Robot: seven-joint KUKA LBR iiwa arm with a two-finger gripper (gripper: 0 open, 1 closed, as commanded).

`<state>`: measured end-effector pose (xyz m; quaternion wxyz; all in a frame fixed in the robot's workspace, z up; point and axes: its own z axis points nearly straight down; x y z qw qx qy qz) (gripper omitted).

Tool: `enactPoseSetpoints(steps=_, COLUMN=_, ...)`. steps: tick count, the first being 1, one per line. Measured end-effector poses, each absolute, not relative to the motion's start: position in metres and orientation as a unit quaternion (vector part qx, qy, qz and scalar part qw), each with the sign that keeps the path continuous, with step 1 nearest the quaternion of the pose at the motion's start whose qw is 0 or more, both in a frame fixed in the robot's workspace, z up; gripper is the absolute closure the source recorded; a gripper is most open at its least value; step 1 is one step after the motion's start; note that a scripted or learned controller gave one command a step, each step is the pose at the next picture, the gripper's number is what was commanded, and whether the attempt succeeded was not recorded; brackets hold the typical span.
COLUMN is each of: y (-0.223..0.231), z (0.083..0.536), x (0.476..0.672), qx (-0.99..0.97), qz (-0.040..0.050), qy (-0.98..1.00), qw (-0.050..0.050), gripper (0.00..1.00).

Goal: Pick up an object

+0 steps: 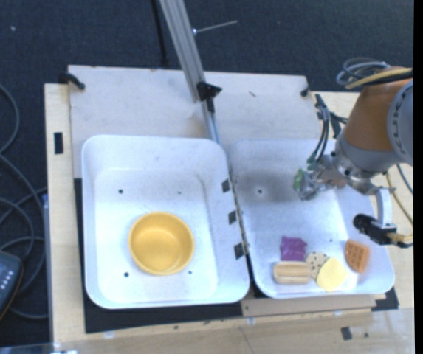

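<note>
Starting at the near edge of the right bin (259,198), you have the candidates packed in one row: a tan bread-like roll (291,273), a spotted biscuit piece (316,260), a pale yellow wedge (332,274) and an orange waffle-like piece (356,255), with a purple block (293,248) just behind the roll. The roll, biscuit and wedge look touching or nearly so, and the whole row sits against the bin's near wall. Risk one: a descent onto any of them may catch a neighbour, push the row sideways, or close on two things and drop both. Risk two: a finger may land on the bin's rim or sloping wall, since the pieces lie so close to it. The purple block, standing slightly apart, looks the safest pick. Further back, the gripper (308,184) hangs over the bare middle of that bin, well apart from every piece; nothing shows between its tips, and the jaw gap is too small and blurred to judge, so you cannot tell it. Closing there would take nothing. In the left bin (100,161) sits a yellow bowl (161,242), a wide, awkward shape to pinch.
</note>
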<state>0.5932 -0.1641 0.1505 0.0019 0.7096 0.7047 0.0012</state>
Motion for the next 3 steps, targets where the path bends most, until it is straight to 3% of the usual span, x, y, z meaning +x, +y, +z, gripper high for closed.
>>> enactPoseSetpoints(steps=1, y=-0.171, z=0.195, x=0.595, qx=0.71, qz=0.0016, qy=0.705, qw=0.003, gripper=1.0)
enactPoseSetpoints(steps=2, y=-0.172, z=0.207, x=0.595, qx=0.709, qz=0.001, qy=0.705, qw=0.001, gripper=1.0)
enactPoseSetpoints(steps=3, y=-0.119, z=0.219, x=0.598, qx=0.704, qz=0.0015, qy=0.71, qw=0.0, gripper=1.0)
